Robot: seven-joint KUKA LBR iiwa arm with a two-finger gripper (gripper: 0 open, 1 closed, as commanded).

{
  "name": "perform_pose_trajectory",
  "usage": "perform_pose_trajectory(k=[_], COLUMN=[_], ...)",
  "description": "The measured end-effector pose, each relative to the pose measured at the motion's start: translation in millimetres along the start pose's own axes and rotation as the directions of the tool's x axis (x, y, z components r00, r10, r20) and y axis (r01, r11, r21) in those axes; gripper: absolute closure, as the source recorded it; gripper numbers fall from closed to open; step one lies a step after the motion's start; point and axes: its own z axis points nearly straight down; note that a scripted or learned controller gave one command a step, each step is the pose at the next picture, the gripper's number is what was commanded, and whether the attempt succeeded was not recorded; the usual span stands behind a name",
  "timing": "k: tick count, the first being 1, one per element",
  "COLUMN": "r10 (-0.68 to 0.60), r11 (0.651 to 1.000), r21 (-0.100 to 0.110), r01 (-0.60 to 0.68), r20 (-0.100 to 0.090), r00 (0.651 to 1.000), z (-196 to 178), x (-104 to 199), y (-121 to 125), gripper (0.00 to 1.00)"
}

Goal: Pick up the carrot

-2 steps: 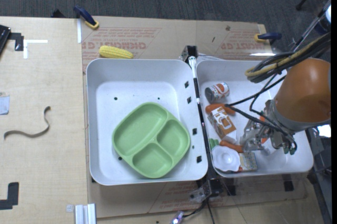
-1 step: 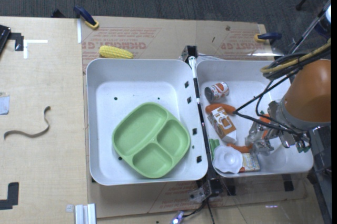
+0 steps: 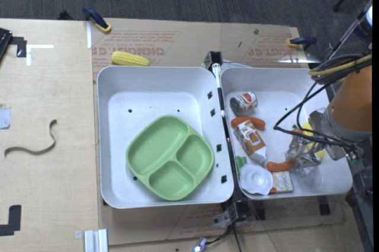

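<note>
A corn cob (image 3: 130, 58) lies far left of the gripper (image 3: 300, 157), beyond the green plate (image 3: 170, 157). The carrot (image 3: 279, 166) lies just left of the gripper in the right bin (image 3: 331, 183); whether it is gripped I cannot tell

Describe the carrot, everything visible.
The carrot is a short, smooth orange piece that looks like plastic. It lies flat, roughly left to right, on the floor of the right bin near its front wall. Its right end runs under the tool. A small white bowl sits just to its left and a card in front; contact unclear.
</note>
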Motion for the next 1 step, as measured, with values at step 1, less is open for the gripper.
perform_pose_trajectory(k=[1], r10=[-0.169], r11=[0.986], r21=[0.0], r01=[0.169], r20=[-0.004], r00=[0.986], z=[0.8], x=[3.1], y=[-8.1], gripper=[1.0])
